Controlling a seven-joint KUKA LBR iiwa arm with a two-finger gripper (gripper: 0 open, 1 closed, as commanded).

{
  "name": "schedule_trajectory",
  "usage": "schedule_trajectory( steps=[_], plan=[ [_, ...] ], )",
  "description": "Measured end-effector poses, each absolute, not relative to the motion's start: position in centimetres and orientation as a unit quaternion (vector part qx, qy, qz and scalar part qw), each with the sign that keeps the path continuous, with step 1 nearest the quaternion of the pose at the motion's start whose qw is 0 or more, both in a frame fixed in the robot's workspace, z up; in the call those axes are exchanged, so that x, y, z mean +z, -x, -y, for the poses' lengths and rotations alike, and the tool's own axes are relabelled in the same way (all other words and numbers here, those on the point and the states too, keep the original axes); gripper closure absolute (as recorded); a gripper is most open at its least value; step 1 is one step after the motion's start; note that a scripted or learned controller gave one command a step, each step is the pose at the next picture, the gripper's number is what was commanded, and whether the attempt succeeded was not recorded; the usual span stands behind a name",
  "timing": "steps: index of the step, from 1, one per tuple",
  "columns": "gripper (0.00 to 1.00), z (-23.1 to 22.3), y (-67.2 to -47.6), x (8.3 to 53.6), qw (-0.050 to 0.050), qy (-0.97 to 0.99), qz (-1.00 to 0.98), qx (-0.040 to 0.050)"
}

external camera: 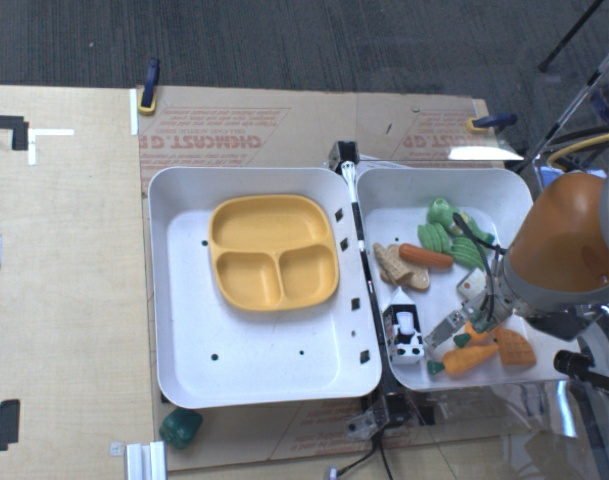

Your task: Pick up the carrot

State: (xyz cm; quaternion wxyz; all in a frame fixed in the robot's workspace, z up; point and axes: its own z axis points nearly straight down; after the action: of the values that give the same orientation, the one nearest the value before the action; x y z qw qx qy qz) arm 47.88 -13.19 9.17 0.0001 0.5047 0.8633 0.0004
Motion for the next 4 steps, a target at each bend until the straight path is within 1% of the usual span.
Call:
schedule_trajectory(
  steps=[1, 2, 3, 4],
  plan=[
    [1.0, 13.3, -48.1, 10.1, 0.002, -0.508, -0.862, 0.0012],
    [1.0, 4.2, -47.9, 19.1, 0.001, -0.596, -0.803, -0.0003],
    [1.0, 10.5, -48.0, 24.2, 0.003, -0.362, -0.932, -0.0003],
    [0.0, 10.5, -48.0, 24.2, 0.003, -0.363, -0.932, -0.0003]
  ],
)
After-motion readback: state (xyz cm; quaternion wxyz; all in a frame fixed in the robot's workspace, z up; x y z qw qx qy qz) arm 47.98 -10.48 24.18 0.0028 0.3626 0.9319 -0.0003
